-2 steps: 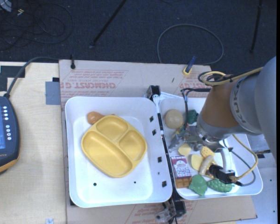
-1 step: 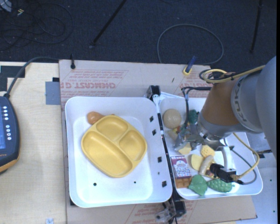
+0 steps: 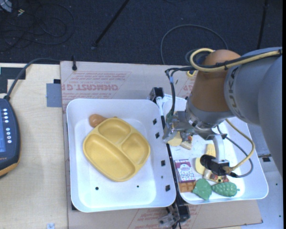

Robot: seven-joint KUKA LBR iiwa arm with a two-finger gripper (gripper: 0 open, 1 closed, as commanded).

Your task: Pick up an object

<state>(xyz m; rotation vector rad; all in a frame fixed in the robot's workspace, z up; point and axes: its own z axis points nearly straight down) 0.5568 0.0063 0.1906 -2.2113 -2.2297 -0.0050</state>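
Two shallow white bins sit side by side on the bench, seen from the fixed overhead camera. Left white bin [image 3: 81, 185]: contains a yellow plastic divided plate [image 3: 116, 148] lying flat near its middle, with a small orange rounded object [image 3: 96, 119] touching the plate's far-left edge and partly hidden by it. Right white bin [image 3: 255, 187]: contains a cluster of small items along its near side, namely a red-and-white printed card or packet [image 3: 184, 170], a green leaf-shaped toy [image 3: 202, 189], a green bumpy toy [image 3: 225, 189] beside it, and a yellow piece [image 3: 210, 150] partly hidden by cables.

Grey arm with orange band [image 3: 214, 82]: reaches in from the right and is positioned low over the far-left part of the right bin. Gripper [image 3: 178, 136]: at the bin's left wall, among pale, indistinct items. Finger opening cannot be determined; the wrist body and cabling hide the tips, and no object is visibly held.

Assessment: the pick is not confirmed. The arm appears to be at the grasp stage; closing, lifting and verification remain outstanding.
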